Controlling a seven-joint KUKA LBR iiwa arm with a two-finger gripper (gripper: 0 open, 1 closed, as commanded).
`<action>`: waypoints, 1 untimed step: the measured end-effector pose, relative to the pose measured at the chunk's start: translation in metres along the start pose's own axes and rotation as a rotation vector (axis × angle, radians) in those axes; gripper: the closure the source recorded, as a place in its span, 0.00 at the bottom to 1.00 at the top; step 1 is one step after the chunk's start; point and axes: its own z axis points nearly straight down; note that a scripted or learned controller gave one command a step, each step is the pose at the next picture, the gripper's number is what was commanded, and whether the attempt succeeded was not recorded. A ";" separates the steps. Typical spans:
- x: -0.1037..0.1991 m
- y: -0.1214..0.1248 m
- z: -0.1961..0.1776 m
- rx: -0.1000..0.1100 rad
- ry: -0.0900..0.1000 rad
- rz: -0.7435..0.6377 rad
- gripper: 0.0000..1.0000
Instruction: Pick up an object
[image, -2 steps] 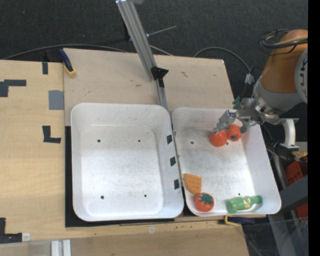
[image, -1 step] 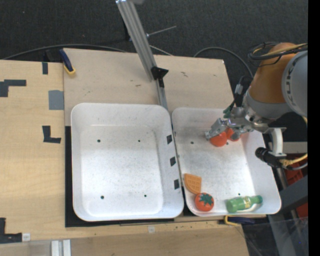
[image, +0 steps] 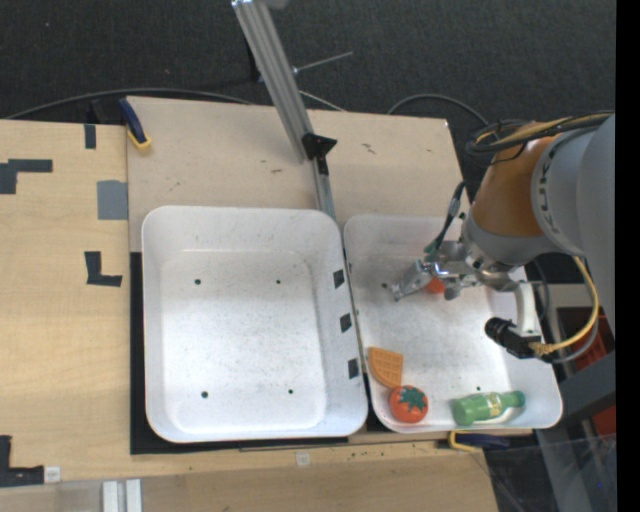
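Left bin (image: 180, 300): a shallow white tray on the tabletop (image: 220, 150), bare inside apart from dark specks and a few small holes.
Right bin (image: 450, 350): its rim touches the left bin's; it carries every pickable thing in sight.
Orange wedge (image: 386, 365): lies flat near the right bin's left wall, just above the tomato.
Toy tomato (image: 408, 403): red with a green top, at the near edge, just beside the wedge.
Green bottle (image: 485, 407): on its side along the near edge, right of the tomato and apart from it.
Claw (image: 428, 281): low over the upper middle of the right bin, well apart from all three things; something small and orange-red shows at its tip, too blurred to name, and I cannot tell whether it is apart or together.
Doing the step well: I judge no pick secured yet. The tomato looks easiest, being round and free on its right side; centre over it, descend straight, close across its width.
Risk: the bottle may roll.
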 end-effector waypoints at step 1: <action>0.000 0.001 -0.014 -0.005 0.000 -0.002 1.00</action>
